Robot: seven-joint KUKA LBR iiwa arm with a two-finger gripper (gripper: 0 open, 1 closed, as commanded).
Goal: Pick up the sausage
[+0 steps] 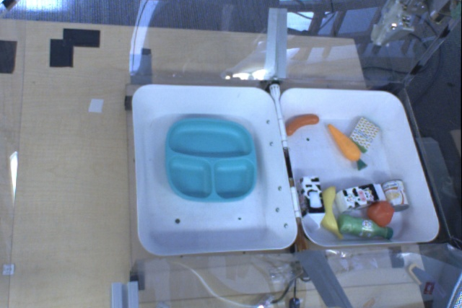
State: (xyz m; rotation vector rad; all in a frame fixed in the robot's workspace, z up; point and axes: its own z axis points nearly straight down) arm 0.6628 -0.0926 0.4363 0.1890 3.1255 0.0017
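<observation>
**Tool parked high at the far right, sausage lying in the right bin**

The tool (404, 11) sits at the upper right of the view, beyond the back edge of the bins and well apart from everything in them. It looks pale and blurred against the dark floor, and whether it is released or clenched cannot be told; nothing is seen in its grip.

The sausage (302, 123) lies in the right bin (411, 155), in the far left corner, close to the wall that the two bins share. It is orange-red, slightly curved, and lies flat with bare white floor around it. Just to its right lies a carrot (346, 143), set at a slant, and beside the carrot's far end is a small patterned box (365, 133).

Along the near side of the same bin is a crowded group: a black-and-white carton (311, 196) by the shared wall, a yellow banana (329, 211) beside it, a second cow-print carton (360, 195), a small can (395, 194), a red tomato (380, 213) and a green bottle (364, 228) lying on its side. These touch or nearly touch one another.

The left bin (151, 227) holds a teal divided plate (211, 159) with three compartments, roughly centred. Both bins rest on a light wooden worktop (65, 169).
</observation>
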